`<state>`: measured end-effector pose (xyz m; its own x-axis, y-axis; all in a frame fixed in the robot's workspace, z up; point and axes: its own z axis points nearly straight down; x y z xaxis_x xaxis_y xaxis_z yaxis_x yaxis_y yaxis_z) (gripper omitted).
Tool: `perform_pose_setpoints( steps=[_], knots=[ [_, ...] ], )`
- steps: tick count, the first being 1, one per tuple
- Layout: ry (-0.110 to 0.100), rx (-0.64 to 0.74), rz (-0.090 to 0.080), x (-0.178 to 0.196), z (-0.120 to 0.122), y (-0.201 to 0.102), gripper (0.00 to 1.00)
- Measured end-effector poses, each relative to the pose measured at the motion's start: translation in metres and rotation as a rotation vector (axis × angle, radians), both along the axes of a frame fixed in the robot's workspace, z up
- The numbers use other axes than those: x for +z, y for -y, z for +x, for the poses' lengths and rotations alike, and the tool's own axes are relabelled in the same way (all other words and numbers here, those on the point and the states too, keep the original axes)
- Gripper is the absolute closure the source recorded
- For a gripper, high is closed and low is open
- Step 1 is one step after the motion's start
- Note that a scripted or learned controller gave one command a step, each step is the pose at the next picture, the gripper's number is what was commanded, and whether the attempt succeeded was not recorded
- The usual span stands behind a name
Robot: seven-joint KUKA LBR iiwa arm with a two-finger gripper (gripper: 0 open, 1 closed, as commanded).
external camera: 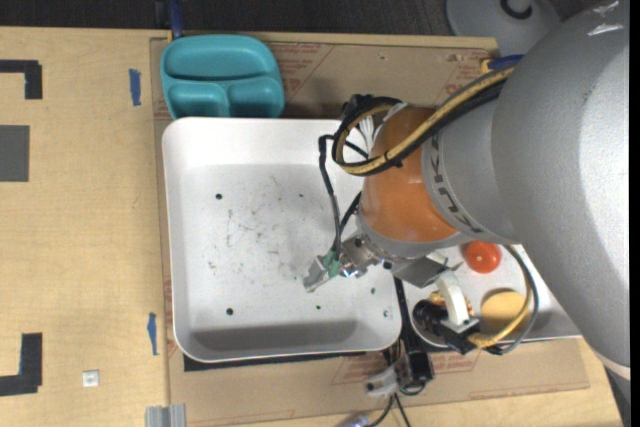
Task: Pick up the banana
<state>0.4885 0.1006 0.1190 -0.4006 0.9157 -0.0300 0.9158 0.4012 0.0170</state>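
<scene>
Looked like the reach step to me: pick not yet done, and the arm was working the wrong bin. Nearest the camera, what I took for the banana (500,303) was a yellow rounded bit in the right bin (528,287). It was mostly hidden under the arm (560,165), so I couldn't be sure of it or of which way it lay. A red ball (483,257) sat just behind it in the same bin.

A bit further back and over to the left, the gripper (330,270) was low over the left bin (250,215), near that bin's right wall, above bare white floor. I couldn't tell whether it was spread or closed up, too small and cluttered at that angle. Nothing yellow showed at it, so I wouldn't call anything held. That put the banana well apart from the gripper, with the walls of the 2 bins between them. Furthest back, a teal tray (222,75) sat past the left bin, not involved.

Next move, as I read it: lift clear of the wall, swing over to the right bin, line up across the banana and come down without nudging the ball. With only 1 end showing, the grasp angle was a guess.
</scene>
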Motion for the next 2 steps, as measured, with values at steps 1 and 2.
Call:
perform_pose_setpoints(
  steps=[1, 2],
  knots=[
    [0.001, -0.001, 0.000, -0.0002, 0.0001, -0.0001, 0.00],
    [0.000, 0.008, 0.000, -0.0002, -0.0001, 0.0000, 0.00]
  ],
)
